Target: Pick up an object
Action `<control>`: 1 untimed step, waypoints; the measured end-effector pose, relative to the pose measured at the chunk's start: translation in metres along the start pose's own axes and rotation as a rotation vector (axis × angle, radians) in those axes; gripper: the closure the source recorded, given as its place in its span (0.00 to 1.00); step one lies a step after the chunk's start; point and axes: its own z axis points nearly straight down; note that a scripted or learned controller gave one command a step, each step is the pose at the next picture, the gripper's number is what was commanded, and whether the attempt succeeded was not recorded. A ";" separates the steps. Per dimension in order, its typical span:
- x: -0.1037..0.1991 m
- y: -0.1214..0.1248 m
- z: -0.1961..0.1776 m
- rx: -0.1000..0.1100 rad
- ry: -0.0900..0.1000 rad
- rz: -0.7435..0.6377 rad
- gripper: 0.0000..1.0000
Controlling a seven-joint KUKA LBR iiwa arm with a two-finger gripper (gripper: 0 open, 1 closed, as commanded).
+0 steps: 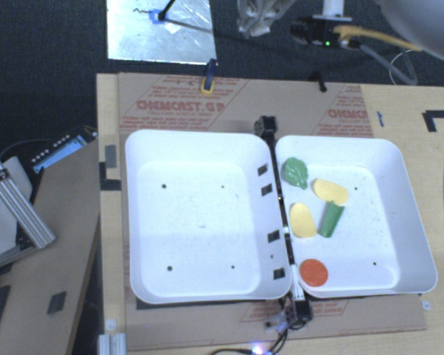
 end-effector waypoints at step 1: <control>0.013 -0.008 0.141 0.028 -0.007 0.001 1.00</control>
